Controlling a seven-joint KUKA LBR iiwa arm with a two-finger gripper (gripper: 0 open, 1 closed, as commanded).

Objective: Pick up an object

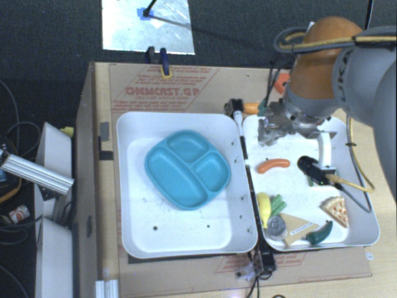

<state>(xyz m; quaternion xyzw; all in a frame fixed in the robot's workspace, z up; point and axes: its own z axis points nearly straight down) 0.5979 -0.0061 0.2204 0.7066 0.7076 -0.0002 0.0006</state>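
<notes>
The gripper [268,133] is hanging over the far left corner of the right bin [358,231], likely lining up on the toy hot dog [273,164] lying just nearer the camera. Whether its jaws are apart, I cannot tell. The hot dog is a small orange-red sausage shape, lying flat.

You look down on a brown cardboard-covered bench [167,85] printed with red lettering, set on dark carpet [43,36]. Behind the bench lies a shiny metal sheet [149,17]; to the bench's left, black cables [12,141] curl beside white panels [56,160].
</notes>
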